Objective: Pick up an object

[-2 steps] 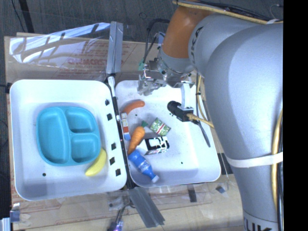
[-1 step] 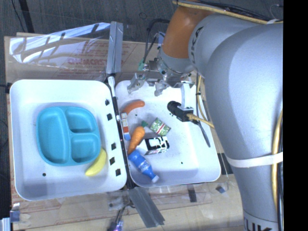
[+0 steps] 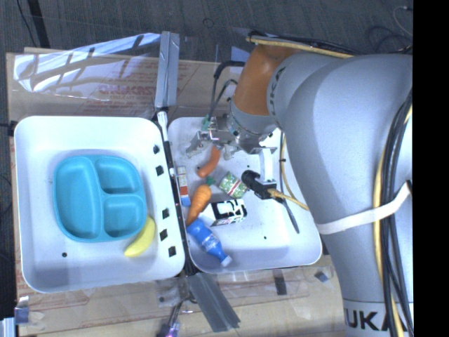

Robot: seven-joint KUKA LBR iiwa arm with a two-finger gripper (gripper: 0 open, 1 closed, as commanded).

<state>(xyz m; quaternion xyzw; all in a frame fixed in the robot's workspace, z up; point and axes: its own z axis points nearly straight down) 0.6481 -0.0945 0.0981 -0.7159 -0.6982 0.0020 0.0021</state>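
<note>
Ok so the biggest thing by far is the grey arm (image 3: pixel 344 125). It takes up the whole right side and bends in over the right bin (image 3: pixel 270 243), orange band up top. Under everything is the brown bench (image 3: pixel 105 90), with the left bin (image 3: pixel 42 258) and the right bin sitting side by side on it, walls touching.

The left bin has a blue divided tray (image 3: pixel 98 195) pretty much in the middle, and a yellow banana (image 3: pixel 142 239) lies just off the tray's near right corner, touching it or very close.

The gripper (image 3: pixel 223 137) is down in the far part of the right bin, close to its far edge. Honestly I can't tell from this angle whether it's open or closed on anything.

The upper carrot (image 3: pixel 208 162) sits right below the gripper, tilted, with its top end right at the gripper, but I can't say if it's held. The lower carrot (image 3: pixel 199 199) lies a bit nearer, by the bin's left wall. A blue bottle (image 3: pixel 208 241) lies in the near left corner. A black and white toy car (image 3: pixel 229 211) is around the middle, with a small green packet (image 3: pixel 231 183) just beyond it. A thin marker (image 3: pixel 182 186) runs along the left wall.
</note>
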